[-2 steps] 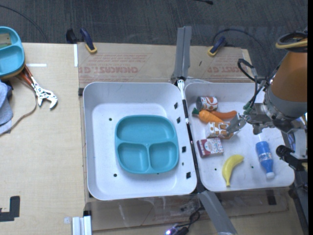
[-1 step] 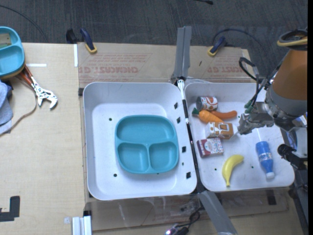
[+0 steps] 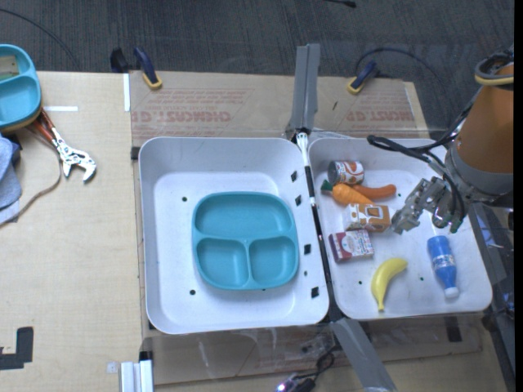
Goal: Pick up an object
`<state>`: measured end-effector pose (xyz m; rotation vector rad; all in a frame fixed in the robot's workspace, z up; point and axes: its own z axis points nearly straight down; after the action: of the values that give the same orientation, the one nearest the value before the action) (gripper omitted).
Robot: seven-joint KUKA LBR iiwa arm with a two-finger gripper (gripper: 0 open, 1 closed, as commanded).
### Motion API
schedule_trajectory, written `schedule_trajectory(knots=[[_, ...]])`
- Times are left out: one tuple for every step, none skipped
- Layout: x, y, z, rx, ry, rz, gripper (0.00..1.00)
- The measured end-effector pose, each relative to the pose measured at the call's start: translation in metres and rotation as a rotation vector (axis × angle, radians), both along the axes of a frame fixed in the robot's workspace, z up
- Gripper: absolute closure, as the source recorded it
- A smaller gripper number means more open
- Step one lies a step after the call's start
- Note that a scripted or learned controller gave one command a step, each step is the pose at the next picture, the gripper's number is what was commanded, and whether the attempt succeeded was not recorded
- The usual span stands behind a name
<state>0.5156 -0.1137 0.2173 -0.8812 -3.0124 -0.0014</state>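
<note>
My gripper (image 3: 406, 216) hangs over the right bin (image 3: 466, 300), on the grey arm with the orange band that comes in from the right. It is just right of a small orange-and-white carton (image 3: 372, 216), and nothing shows in it. An orange carrot (image 3: 362, 193) lies above the carton, with a small red-and-white can (image 3: 348, 171) beyond it. A dark red packet (image 3: 352, 246) lies below the carton. A yellow banana (image 3: 386, 279) sits toward the bin's front. A blue bottle (image 3: 443, 265) lies at the right, below the wrist.
The left bin (image 3: 163, 219) holds a teal divided plate (image 3: 245, 240). A metal divider post (image 3: 306, 88) stands between the bins at the back. On the bench at far left lie a wrench (image 3: 72, 158) and another teal tray (image 3: 16, 84). Black cables (image 3: 400, 147) trail near the arm.
</note>
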Motion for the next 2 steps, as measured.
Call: schedule_trajectory(knots=[[0.002, -0.001, 0.007, 0.001, 0.001, -0.003, 1.00], [-0.014, -0.034, 0.081, 0.000, -0.006, 0.629, 1.00]])
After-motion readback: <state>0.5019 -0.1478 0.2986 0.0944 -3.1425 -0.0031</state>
